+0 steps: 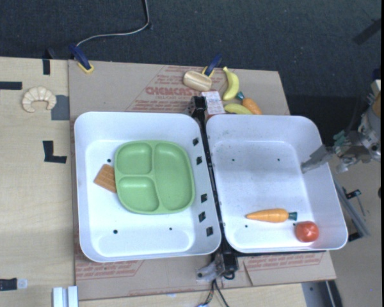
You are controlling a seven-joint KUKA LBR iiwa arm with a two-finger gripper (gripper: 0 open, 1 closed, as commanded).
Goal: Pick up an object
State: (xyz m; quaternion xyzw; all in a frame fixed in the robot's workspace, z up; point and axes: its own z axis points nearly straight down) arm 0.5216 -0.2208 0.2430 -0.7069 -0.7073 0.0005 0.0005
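Note:
An orange carrot point(267, 215) lies near the front of the right bin point(256, 133), and a red tomato-like ball point(306, 231) sits in that bin's front right corner. A green divided plate point(155, 176) rests in the left bin point(89, 171), with a brown wedge point(105, 178) tucked at its left side. My gripper point(315, 158) hangs at the right bin's right rim, well behind and above the carrot and the ball. It has nothing visible in it, and most of the arm is cut off at the right.
Behind the bins on the cardboard lie a bread roll point(196, 80), a yellow banana point(231, 84) and a small orange piece point(250, 105). A croissant point(39, 98) lies on the bench at far left. Blue clamps point(82, 57) and a cable sit at the back.

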